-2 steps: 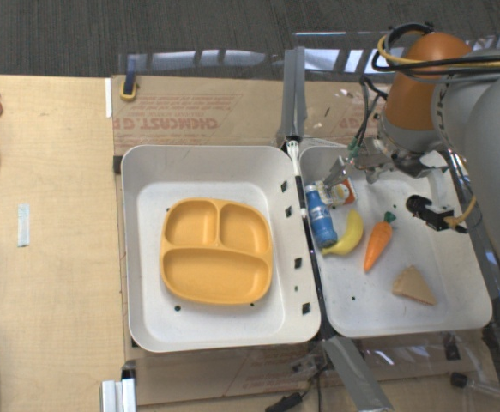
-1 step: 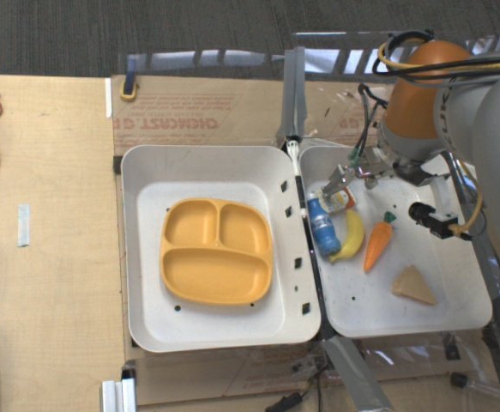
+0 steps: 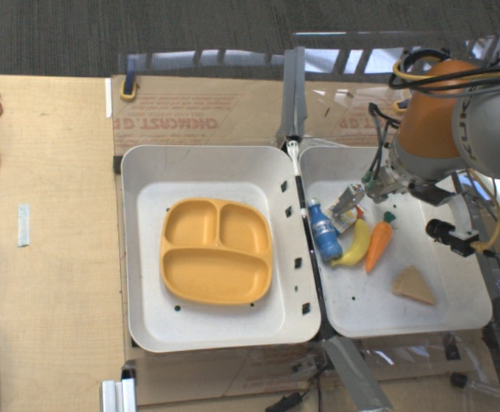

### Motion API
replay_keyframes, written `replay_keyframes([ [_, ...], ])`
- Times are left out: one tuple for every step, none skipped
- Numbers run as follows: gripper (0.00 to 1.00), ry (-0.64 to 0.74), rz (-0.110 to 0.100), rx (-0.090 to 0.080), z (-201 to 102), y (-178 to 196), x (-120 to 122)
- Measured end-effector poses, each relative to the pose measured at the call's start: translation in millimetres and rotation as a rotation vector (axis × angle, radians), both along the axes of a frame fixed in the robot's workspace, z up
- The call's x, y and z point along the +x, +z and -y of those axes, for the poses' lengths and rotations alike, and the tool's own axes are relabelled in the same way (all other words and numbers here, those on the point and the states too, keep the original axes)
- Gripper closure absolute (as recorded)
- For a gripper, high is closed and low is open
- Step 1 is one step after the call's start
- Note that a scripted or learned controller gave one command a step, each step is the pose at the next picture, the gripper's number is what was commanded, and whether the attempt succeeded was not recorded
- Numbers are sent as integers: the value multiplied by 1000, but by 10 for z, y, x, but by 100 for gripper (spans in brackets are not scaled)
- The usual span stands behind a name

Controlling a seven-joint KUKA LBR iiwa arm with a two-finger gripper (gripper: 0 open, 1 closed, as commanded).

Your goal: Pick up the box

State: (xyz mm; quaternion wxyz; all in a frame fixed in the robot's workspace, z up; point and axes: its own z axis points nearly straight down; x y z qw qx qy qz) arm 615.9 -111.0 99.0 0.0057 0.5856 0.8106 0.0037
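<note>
Camera view: 2 white bins side by side on the bench (image 3: 52, 187). Arm (image 3: 455, 118) comes in from the right, over the far part of the right bin (image 3: 455, 320). Gripper (image 3: 358, 197) is angled down and to the left, low over the bin's far-left area. At its tip is a small grey blocky piece, prob. the box (image 3: 346, 206), but too small and blurred to be sure. It lies just right of the blue bottle (image 3: 324, 233) and just beyond the banana (image 3: 355, 245). Can't tell whether the gripper is open, closed or gripping anything; its tip and the grey piece run together.

Carrot (image 3: 378, 243) lies right next to the banana on its right, green top pointing to the far side. Tan wedge (image 3: 414, 286) sits apart, nearer and to the right. Left bin (image 3: 138, 256) holds a yellow-orange divided plate (image 3: 218, 251), approx. centred. Brown cardboard (image 3: 198, 114) lies beyond the bins.
</note>
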Motion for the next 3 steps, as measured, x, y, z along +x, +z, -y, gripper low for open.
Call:
replay_keyframes([
  [0,69,2,-4,-74,1,-91],
  [0,111,2,-3,-57,0,-255],
  [0,-8,4,-2,-80,-1,-340],
])
